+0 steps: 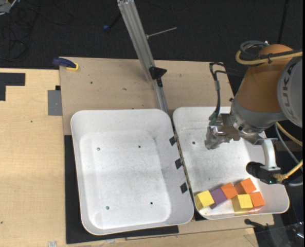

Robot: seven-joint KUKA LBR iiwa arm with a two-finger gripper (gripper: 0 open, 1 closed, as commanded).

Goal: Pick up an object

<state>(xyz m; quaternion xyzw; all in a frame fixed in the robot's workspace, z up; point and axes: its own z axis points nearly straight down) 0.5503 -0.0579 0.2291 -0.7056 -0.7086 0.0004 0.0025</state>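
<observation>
Even overhead light, moderately bright. The two shallow white plastic bins [122,175] look slightly blown out and grainy. Soft shadow inside the left bin's near wall. Background beyond the pale wooden surface [23,153] is dark. Overall focus soft, low resolution.

Grey KUKA arm [296,94] with dark lettering on its casing, broad rounded orange band [263,84] above the wrist, pale cable looped over the top, thin black cable along the left side, small metallic grey gripper [214,138], white bracket [269,156] below
</observation>
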